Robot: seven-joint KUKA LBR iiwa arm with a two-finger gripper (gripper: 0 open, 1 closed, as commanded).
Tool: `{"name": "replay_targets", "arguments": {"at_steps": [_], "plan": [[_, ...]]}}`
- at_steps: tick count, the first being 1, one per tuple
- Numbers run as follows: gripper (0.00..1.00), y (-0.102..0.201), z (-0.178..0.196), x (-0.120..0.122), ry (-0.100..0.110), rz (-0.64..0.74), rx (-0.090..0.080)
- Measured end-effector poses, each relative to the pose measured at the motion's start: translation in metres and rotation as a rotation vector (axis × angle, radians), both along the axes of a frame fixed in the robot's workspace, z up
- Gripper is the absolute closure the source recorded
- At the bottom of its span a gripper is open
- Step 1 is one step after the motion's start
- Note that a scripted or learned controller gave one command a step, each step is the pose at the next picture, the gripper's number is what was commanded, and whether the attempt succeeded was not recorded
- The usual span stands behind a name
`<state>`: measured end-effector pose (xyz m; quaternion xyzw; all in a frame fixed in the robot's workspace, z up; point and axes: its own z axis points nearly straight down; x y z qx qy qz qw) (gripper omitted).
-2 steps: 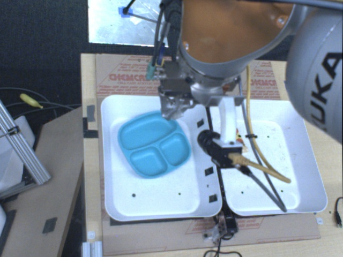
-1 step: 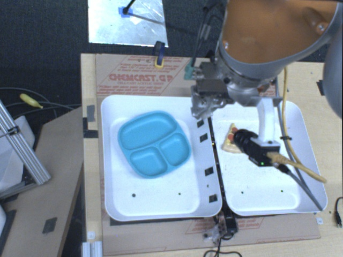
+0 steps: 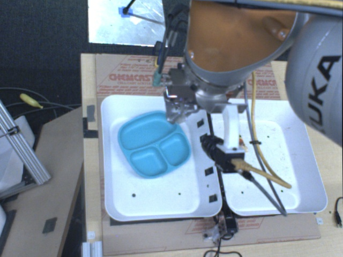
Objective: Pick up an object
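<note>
Jaws [image 3: 176,113] sit low over the left bin [image 3: 115,197], right at the far right rim of the blue divided plate [image 3: 154,143]; whether they are wide, narrow or closed on that rim I cannot tell, the wrist body hides them from above. The plate, three compartments, lies flat in the far half of the left bin, slightly skewed, near the wall between the two bins. Risk, as a judgement: the plate is thin, shallow and slick, so a grab on the rim alone probably slips off or just tips the plate and drops it; if the tips come down on the plate's flat floor instead of straddling the rim they would only press it into the bin. Being close to the dividing wall, a tilted plate could also catch on it or on the black clips [image 3: 209,173] along that wall. Loose cables [image 3: 268,178] and a tan hose trail from the arm [image 3: 241,31] across the right bin [image 3: 300,138] and might snag on a lift. Writing: "KUKA" partly readable, running vertically on the grey arm casing at the right edge; red print on the brown cardboard sheet [image 3: 128,74] under the bins near the worktop's far edge reads roughly "CHEMCAST", repeated, not fully legible. No labels visible on plate or bins.
</note>
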<state>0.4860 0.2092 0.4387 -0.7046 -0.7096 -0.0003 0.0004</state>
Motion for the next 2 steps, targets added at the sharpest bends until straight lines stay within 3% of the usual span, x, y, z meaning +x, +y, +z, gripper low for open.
{"name": "replay_targets", "arguments": {"at_steps": [1, 2], "plan": [[1.0, -0.071, -0.061, 0.0, 0.003, -0.013, -0.003], [1.0, -0.061, -0.257, 0.017, 0.009, -0.007, -0.003]]}}
